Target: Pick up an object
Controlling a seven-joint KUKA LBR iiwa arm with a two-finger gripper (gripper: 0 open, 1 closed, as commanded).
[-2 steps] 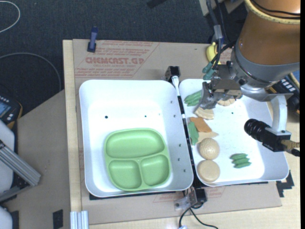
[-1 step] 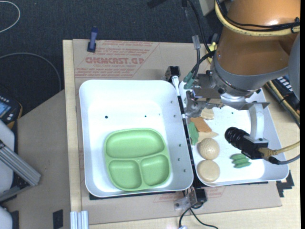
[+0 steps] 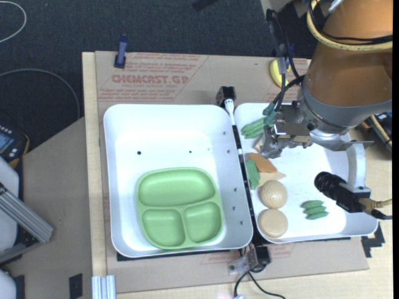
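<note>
Claw [image 3: 269,143] lowered, pointing down-left; grey wrist [image 3: 340,114] just right of claw, orange band [image 3: 352,42] up-right beyond wrist

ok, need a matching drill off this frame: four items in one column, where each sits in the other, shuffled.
Items:
1 green divided plate
2 tan round pieces
3 orange wedge
4 gripper

Places:
A over the right bin's far left part
B in the left bin
C right bin, near left corner
D right bin, between gripper and tan pieces

Pairs: 1-B, 2-C, 3-D, 4-A
</note>
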